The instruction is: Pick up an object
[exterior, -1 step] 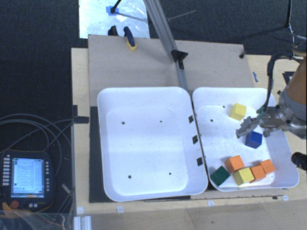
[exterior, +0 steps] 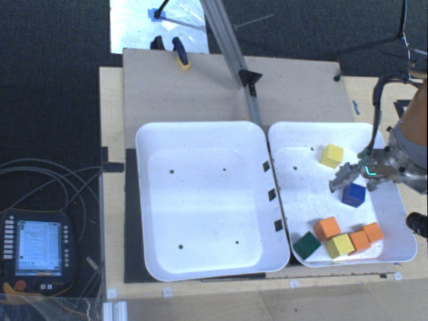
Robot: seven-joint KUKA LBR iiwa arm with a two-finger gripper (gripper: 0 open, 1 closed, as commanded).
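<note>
gripper, fingers slightly apart and empty, sits above the blue cube by the right bin's right edge; centre, then descend.

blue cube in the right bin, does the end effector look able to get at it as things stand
Probably yes. The blue cube sits apart from the other blocks in the right bin, just below the end effector, with nothing lying between them; the yellow cube is off to the other side.

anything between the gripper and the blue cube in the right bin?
Nothing visible. The gripper hangs right above and just left of the blue cube in the right bin. The yellow cube sits further up, off that path; the other blocks cluster at the near wall.
</note>
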